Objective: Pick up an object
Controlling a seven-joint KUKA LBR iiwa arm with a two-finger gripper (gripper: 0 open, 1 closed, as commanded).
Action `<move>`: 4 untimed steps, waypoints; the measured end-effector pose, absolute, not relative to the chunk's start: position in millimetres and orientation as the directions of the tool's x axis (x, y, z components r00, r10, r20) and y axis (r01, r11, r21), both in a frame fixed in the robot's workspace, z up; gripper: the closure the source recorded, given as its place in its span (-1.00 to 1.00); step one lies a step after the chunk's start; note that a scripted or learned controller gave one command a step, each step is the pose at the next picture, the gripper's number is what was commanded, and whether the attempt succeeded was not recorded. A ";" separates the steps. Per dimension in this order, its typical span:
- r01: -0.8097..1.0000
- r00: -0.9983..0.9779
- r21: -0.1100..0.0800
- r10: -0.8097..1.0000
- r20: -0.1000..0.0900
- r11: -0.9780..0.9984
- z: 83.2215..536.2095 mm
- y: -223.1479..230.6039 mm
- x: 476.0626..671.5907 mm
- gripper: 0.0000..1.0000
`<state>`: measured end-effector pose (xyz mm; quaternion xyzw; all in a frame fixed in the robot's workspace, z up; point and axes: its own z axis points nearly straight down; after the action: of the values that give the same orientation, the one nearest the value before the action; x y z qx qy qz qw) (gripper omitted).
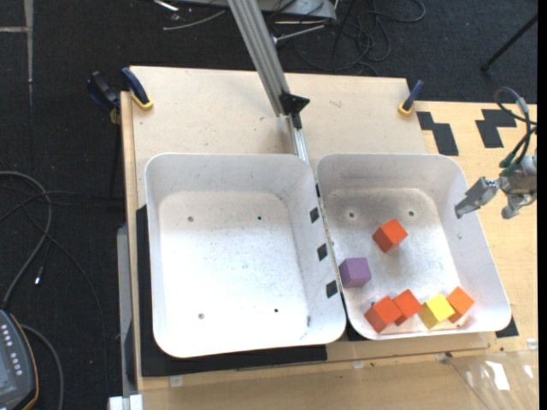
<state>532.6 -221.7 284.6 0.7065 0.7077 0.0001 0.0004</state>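
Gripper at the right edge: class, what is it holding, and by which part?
Nothing: the gripper hangs over the right bin's rim, apart from the blocks.

The gripper (491, 196) sits at the view's right edge, its tip pointing left, apparently holding nothing.

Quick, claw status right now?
Claw: at the right bin's right rim, nothing visibly held; open or closed cannot be told.

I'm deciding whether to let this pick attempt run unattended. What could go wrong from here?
The end effector sits at the right bin's rim and could clip it descending. Four blocks are packed along the front wall, so fingers may not fit between them. The lone orange cube looks like the safer target.
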 end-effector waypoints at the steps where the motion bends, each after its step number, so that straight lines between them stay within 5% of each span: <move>1: 1.000 -0.005 0.007 1.000 -0.003 0.006 322.1 -224.3 567.7 -1.00; 2: 1.000 -0.004 0.004 1.000 -0.002 0.004 336.8 -224.5 567.2 -1.00; 3: 1.000 -0.004 -0.005 1.000 0.001 0.004 183.5 -223.4 607.2 -1.00; 4: 1.000 -0.006 -0.003 1.000 0.002 0.006 91.1 -176.7 631.4 -1.00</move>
<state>631.4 -176.7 91.1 0.7049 0.7093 -0.0005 -0.0018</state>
